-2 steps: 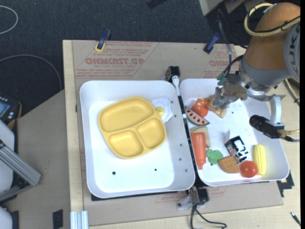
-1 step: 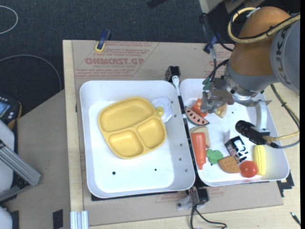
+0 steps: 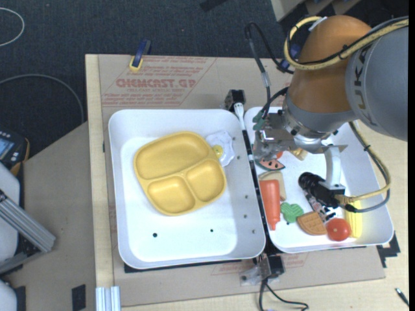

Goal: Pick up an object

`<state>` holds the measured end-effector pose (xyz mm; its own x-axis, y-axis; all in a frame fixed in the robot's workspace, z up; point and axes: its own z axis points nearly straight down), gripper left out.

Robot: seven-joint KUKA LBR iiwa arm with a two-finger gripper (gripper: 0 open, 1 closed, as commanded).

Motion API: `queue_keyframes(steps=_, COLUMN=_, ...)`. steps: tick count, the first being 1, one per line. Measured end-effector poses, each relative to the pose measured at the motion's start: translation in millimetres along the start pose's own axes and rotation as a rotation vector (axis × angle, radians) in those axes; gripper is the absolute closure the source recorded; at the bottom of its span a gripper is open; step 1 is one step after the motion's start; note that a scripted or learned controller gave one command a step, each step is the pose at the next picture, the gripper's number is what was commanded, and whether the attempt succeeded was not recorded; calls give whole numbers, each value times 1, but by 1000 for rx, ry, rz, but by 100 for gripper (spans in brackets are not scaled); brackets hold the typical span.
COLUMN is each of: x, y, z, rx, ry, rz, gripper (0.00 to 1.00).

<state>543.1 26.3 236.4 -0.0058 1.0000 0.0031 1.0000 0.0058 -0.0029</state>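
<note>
My gripper (image 3: 268, 149) hangs low over the upper left part of the right bin (image 3: 369, 167), close to the wall between the bins. Just beneath it lies a toy watermelon slice (image 3: 272, 164), red with a green rind, partly hidden by the gripper. I cannot tell whether the gripper touches the slice. An orange toy carrot (image 3: 270, 199) with a green top (image 3: 291, 211) lies below that. At the bin's front sit a brown cookie-like piece (image 3: 312, 223), a red tomato (image 3: 337, 229) and a yellow piece (image 3: 355, 221).
The left bin (image 3: 130, 238) bears a yellow divided plate (image 3: 179, 172), with a small clear and yellow item (image 3: 219, 149) at the plate's upper right. A small orange piece (image 3: 298, 154) peeks out beside the wrist. The arm's body covers the right bin's back part.
</note>
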Motion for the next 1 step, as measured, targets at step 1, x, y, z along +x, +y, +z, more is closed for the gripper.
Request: queue_keyframes(steps=1, x=28, y=2, z=6, rx=1, ry=-2, rz=2, gripper=100)
